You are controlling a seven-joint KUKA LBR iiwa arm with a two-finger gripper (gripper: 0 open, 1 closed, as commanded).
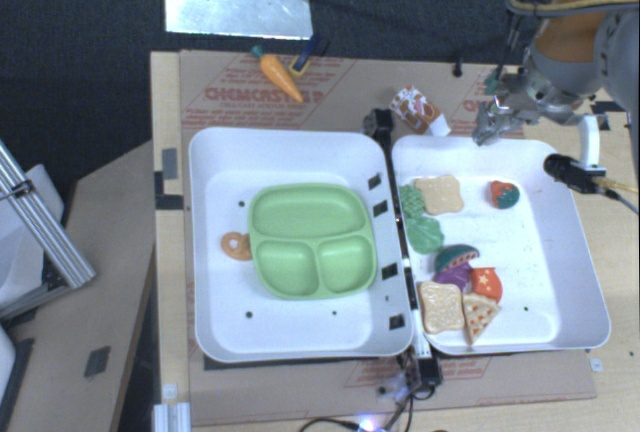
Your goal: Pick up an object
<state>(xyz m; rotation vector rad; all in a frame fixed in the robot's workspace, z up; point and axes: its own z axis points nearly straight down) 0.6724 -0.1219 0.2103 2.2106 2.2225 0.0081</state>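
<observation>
Now the grey arm with its orange band is hanging over the far edge of the right bin [560, 320], and the metal tool [492, 127] is pointing down just above the bin's far rim. Whether the tool is open or closed, I cannot tell, because it is small and dark against the desk [330, 85].

Smooth plastic toy food is lying in the right bin: a flat beige bread slice [438, 193], a round red and green piece [503, 194] well apart near the far side, bumpy green leaves [420, 225], a purple and green piece [455, 263], a red piece [485, 281], a square toast [440, 307] and a triangular pizza slice [478, 316] touching it.

Meanwhile the left bin [215, 220] is carrying a glossy green tray [310, 240] with three compartments, and a small brown ring-shaped pretzel [236, 246] is resting just beside it.

On the cardboard-coloured desk an orange carrot [280, 77] and a small printed packet [418, 110] are lying beyond the bins.
</observation>
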